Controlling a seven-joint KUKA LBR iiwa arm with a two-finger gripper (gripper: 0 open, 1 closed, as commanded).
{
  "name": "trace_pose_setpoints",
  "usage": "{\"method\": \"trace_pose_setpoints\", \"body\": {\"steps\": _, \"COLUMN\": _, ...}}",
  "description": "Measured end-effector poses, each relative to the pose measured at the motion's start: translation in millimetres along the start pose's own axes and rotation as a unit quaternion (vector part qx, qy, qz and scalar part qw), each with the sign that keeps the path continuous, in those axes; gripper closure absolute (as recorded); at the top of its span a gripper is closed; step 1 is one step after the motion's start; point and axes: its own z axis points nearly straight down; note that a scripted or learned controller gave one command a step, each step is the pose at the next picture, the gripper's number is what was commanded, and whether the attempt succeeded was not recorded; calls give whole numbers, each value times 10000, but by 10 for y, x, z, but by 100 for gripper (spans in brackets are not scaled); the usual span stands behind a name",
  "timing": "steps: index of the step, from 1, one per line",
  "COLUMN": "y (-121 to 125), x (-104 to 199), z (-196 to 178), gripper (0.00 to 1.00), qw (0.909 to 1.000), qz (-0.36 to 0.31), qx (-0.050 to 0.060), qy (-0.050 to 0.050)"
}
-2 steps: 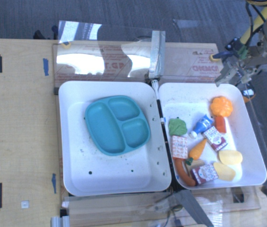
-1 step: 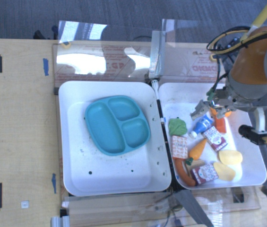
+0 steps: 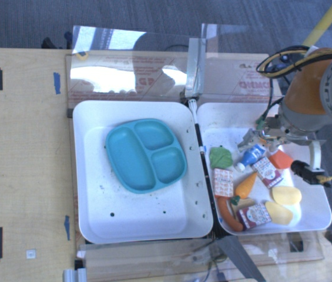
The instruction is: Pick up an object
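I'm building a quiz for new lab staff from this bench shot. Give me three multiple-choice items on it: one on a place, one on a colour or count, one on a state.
1. Where does the divided plate lie?
A. In the left bin
B. In the right bin
C. On the wooden bench top

2. How many compartments does that plate have?
A. Two
B. Three
C. Five

3. How does the plate sit?
A. Flat, open side up
B. Flipped face down
C. Propped on edge against a wall

Answers:
1. A: the plate rests on the floor of the left bin, while the toy foods are heaped in the right bin, where the gripper is.
2. B: one long section and two smaller ones show.
3. A: all the hollows of its sections face the camera.
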Motion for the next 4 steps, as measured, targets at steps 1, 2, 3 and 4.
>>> {"method": "trace_pose_setpoints", "body": {"steps": 1, "y": -23, "x": -168, "z": 98, "gripper": 0, "qw": 9995, "qz": -305, "qx": 13, "qy": 5}}
{"method": "trace_pose_setpoints", "body": {"steps": 2, "y": -2, "x": -177, "z": -32, "gripper": 100, "qw": 9996, "qz": -299, "qx": -25, "qy": -8}}
{"method": "trace_pose_setpoints", "body": {"steps": 3, "y": 34, "x": 83, "z": 25, "gripper": 100, "qw": 9945, "qz": -1045, "qx": 25, "qy": 7}}
{"method": "trace_pose_setpoints", "body": {"steps": 4, "y": 540, "x": 224, "z": 95, "gripper": 100, "qw": 9894, "qz": -1451, "qx": 2, "qy": -2}}
